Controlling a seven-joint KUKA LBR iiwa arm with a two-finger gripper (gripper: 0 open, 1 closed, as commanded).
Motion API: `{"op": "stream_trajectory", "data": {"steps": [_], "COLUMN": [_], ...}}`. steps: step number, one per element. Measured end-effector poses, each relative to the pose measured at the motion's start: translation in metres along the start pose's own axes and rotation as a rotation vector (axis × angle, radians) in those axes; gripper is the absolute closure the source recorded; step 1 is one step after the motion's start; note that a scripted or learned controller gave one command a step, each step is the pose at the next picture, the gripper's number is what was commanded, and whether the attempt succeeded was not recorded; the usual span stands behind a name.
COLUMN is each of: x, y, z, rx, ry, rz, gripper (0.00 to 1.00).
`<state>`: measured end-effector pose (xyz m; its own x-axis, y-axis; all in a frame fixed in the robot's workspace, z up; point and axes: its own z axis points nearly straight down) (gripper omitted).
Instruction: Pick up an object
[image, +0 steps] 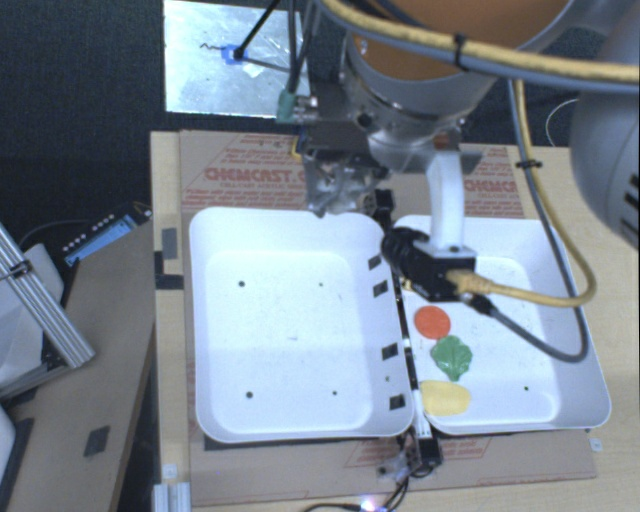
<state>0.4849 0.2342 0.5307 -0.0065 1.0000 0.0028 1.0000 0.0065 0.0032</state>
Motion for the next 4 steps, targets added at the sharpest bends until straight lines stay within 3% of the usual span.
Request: {"op": "stream_trajectory", "data": {"steps": [4], "x": [0.001], "y": [0.003], "z": [-0.043], "rx": [-0.005], "ry": [0.004], "rz": [-0.021], "gripper": [1.00]}}
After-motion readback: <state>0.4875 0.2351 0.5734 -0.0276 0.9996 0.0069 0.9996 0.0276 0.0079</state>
